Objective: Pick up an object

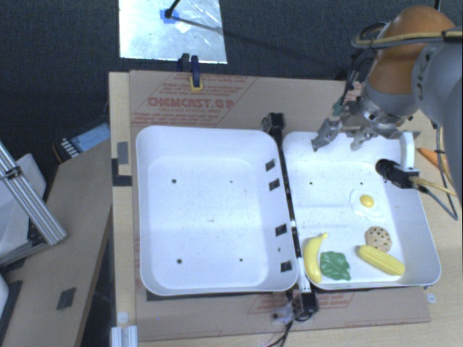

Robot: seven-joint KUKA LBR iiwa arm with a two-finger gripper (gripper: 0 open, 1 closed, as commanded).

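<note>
Claw (338,137) is hanging over the far rim of the right bin (427,262), fingers spread apart and nothing between them, so it's released and empty right now. All the candidates sit well away from it, bunched at the near end of that same bin.

Going big to small: the left bin (155,194) has nothing worth chasing, so I'd ignore it. In the right one, the banana (312,257) lies along the near left wall with the green leafy thing (335,265) touching it, which makes that pair awkward. The corn cob (381,260) near the front right looks like the best bet to me: chunky, with space on its sides. The cookie (377,236) sits just beside it, and the fried egg (365,202) is apart but looks flat, probably a bad grab.

My advice: travel over the corn, turn the fingers across its short width, drop straight down, keep off the cookie.
</note>
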